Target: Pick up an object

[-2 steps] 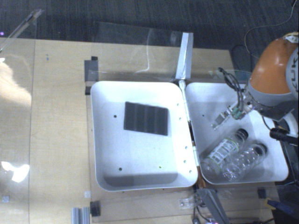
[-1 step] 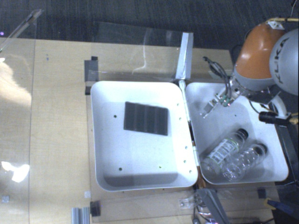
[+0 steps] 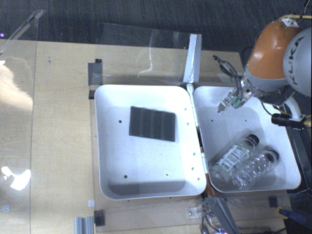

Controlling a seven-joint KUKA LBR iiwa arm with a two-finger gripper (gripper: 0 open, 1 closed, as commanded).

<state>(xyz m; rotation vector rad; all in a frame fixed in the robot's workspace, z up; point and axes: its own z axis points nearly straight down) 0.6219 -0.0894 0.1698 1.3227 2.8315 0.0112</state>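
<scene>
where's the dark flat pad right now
The dark flat pad lies in the left bin, in the upper middle of its floor, well apart from the clear bottles in the right bin.

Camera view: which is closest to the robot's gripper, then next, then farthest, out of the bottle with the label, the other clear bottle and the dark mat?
From the gripper:
1. Labelled bottle, right bin, lower part.
2. Other clear bottle, beside it, nearer the bin's front edge.
3. Dark mat, left bin.

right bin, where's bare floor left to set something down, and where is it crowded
In the right bin, the floor is bare across the far half, between the gripper and the two clear bottles. Its near half is crowded by those bottles lying side by side. The left bin offers bare floor all around the dark flat pad.
</scene>
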